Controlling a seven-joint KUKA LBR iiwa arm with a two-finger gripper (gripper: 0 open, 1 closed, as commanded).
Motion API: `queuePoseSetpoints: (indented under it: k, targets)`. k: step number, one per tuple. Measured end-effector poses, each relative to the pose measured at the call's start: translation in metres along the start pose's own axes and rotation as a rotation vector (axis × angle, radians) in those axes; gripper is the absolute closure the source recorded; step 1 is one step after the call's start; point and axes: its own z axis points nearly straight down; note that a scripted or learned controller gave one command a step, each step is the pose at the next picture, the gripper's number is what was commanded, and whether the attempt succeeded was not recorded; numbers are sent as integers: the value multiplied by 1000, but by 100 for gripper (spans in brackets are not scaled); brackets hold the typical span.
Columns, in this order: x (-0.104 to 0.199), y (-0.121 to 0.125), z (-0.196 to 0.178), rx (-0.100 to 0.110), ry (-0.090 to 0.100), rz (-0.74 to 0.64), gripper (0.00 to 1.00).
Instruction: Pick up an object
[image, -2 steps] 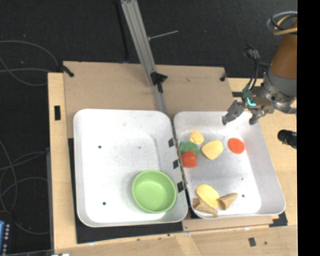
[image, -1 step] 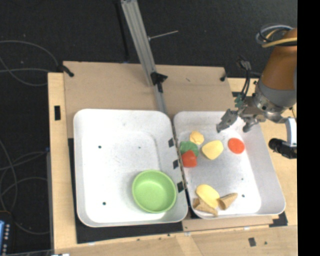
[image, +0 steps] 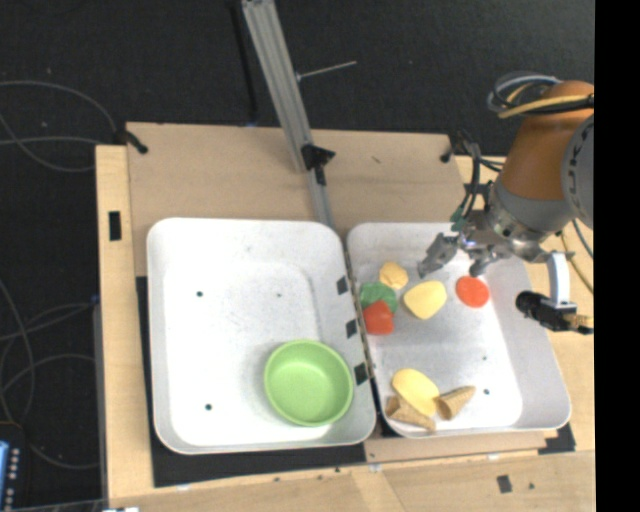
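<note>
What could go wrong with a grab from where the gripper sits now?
The open gripper hangs between the yellow piece and the orange-red ball, centred on neither, so it may close on nothing or nudge one away. The ball looks round and could roll. The red and green pieces sit against the bin wall, awkward to straddle.

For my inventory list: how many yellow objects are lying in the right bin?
3. One small yellow piece near the bin's upper left, one larger yellow piece beside it toward the centre, and one near the bottom edge. Others might hide under the tool.
</note>
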Motion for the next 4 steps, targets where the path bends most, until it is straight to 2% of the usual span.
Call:
queuePoseSetpoints:
  k: [1, 2, 4]
  targets:
    - [-9, -5, 59, 2, 0, 3, 0]
    - [-9, -2, 44, -7, 1, 4, 100]
    - [-6, -6, -56, -11, 2, -2, 100]
